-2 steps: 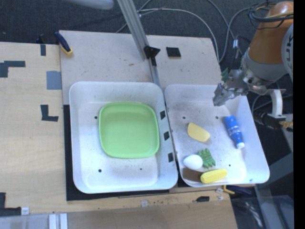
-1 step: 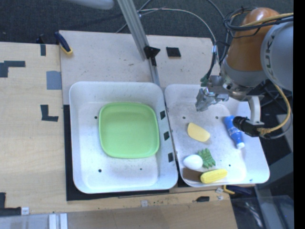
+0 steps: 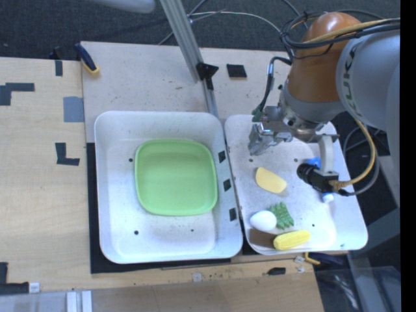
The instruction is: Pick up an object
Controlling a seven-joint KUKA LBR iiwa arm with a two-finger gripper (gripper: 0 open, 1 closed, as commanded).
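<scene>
Corn cob (image 3: pixel 291 240) nearest — right bin (image 3: pixel 344 229); pincer (image 3: pixel 260 142) above, grip state unclear.

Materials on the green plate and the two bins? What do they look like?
Green plate: probably moulded plastic, matte to satin; uniform pale green, soft rounded rim, no sharp glare. Left bin and right bin: likely thin formed plastic, white, slightly glossy; rounded corners, smooth lips, dark specks and scuffs on the floors. Hard to confirm from above.

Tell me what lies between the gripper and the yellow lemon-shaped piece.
In the camera view, only bare white bin floor separates the gripper from the yellow lemon-shaped piece.
</scene>
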